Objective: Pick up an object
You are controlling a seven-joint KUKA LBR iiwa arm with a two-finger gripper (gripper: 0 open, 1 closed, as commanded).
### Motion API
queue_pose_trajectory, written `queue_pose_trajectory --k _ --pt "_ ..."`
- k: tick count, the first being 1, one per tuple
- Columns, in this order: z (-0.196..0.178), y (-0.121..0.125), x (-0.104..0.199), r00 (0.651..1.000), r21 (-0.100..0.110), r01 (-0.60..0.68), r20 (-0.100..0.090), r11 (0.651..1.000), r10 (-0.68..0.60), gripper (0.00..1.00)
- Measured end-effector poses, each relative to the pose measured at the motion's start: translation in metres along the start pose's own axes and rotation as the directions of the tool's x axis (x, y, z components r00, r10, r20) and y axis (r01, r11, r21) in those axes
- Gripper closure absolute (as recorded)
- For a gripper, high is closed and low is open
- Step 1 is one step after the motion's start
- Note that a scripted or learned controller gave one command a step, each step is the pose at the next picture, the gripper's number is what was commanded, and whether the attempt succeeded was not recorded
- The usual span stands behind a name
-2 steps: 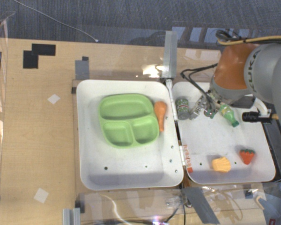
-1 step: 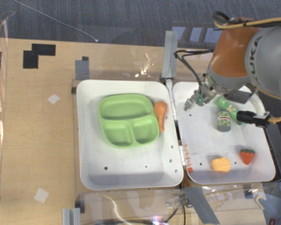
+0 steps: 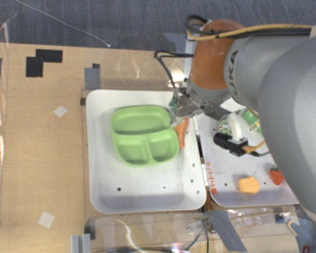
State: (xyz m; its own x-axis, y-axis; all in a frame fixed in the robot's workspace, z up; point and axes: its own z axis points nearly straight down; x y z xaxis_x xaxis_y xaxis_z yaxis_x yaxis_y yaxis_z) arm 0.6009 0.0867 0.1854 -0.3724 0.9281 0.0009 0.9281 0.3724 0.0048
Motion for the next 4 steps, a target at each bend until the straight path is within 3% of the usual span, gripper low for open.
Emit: queue_pose_trajectory --k 1,2,3,4 --pt "0.001 -0.033 0.026 0.986 0.003 -0.168 0.001 0.986 0.168 1.00" --pt "-0.010 -0.013 0.062 0.839 0.002 -0.544 0.002 0.839 0.544 1.00" --pt "0.000 0.007 0.108 0.627 0.003 -0.779 0.004 0.627 0.779 1.00" --pt "0.003 -0.010 0.166 0.464 0.004 -0.886 0.005 0.464 0.886 1.00"
